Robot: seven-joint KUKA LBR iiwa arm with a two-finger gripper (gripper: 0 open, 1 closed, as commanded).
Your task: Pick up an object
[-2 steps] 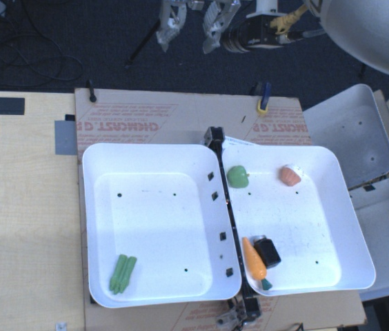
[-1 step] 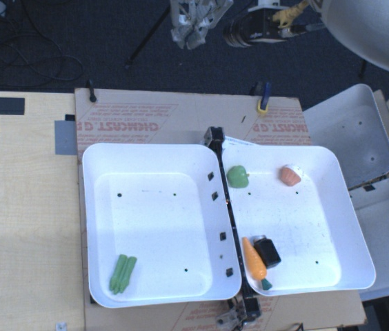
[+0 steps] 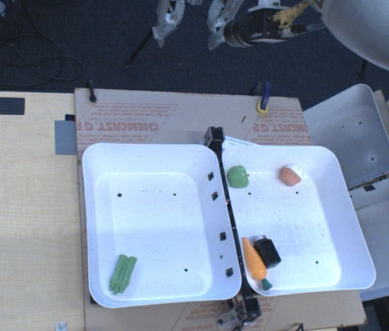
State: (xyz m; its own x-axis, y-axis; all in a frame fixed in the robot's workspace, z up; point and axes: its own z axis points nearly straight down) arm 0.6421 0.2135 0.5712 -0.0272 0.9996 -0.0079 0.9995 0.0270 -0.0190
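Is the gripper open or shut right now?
Open. The gripper hangs above the bench beyond the bins, its two fingers spread apart with nothing between them.

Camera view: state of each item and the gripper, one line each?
gripper: open, nothing between the fingers, up at the top of the view beyond the bins
green pepper: resting in the right bin, near the divider
pink-orange piece: resting in the right bin, far side
carrot: lying flat, touching the black block
green beans: lying flat in the left bin, near corner
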